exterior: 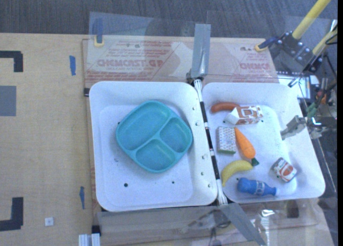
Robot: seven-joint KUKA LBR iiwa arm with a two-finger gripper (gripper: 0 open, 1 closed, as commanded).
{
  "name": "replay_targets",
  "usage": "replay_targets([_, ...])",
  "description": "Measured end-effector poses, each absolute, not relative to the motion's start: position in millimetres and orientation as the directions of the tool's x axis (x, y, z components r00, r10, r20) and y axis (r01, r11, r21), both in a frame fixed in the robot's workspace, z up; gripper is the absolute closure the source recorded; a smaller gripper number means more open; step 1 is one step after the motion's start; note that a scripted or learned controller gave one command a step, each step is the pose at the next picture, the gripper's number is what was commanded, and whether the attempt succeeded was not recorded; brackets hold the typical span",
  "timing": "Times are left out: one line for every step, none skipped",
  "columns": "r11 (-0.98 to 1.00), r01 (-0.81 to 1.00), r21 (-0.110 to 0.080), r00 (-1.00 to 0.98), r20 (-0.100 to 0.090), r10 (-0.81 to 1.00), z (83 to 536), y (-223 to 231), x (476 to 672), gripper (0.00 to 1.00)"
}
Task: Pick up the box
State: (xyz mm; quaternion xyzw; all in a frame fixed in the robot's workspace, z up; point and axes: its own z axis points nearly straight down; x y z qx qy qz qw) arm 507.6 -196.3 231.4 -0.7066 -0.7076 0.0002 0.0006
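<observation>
Two bins (142, 92), and my pincer (293, 127) hung at the right one's far edge.
The box (244, 115) lay near that bin's top, between sausage (224, 106) and carrot (245, 143). My arm was cut off at the frame's right; whether my pincer was open or closed, I couldn't tell.

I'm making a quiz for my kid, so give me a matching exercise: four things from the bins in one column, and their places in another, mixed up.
Things:
1. Turquoise divided plastic plate
2. Blue toy bottle
3. Orange toy carrot
4. Reddish toy sausage

Places:
A. near edge of the right bin, lying on its side
B. far end of the right bin, beside the small white and orange carton
C. middle of the left bin
D. middle of the right bin, next to the tan waffle-textured block

Pairs: 1-C, 2-A, 3-D, 4-B
</observation>
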Motion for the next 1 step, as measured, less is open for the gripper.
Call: replay_targets([-0.081, 0.997, 0.0, 0.081, 0.0, 0.997, 114.5, -117.9, 546.6, 0.0])
